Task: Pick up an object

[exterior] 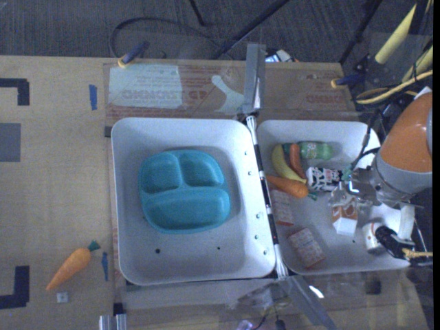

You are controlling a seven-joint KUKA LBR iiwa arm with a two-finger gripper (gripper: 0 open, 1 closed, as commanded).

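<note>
The right bin (323, 263) holds several small items. A yellow banana (280, 163), an orange carrot (289, 186) and a green object (315, 150) lie at its far left. A black-and-white cow-patterned item (322, 177) sits beside them. My gripper (342, 198) hangs low over the bin's right half, just right of the cow-patterned item and directly above a small orange-and-white carton (345, 220). Nothing shows clearly between its fingers. A flat reddish packet (305, 246) and a pale packet (282, 207) lie nearer the front.
The left bin (130, 143) holds a blue divided plate (184, 190). A toy carrot (69, 267) lies on the bench at the front left, outside the bins. A white round part (375, 238) sits near the right bin's right wall. Cables and tripod legs are behind.
</note>
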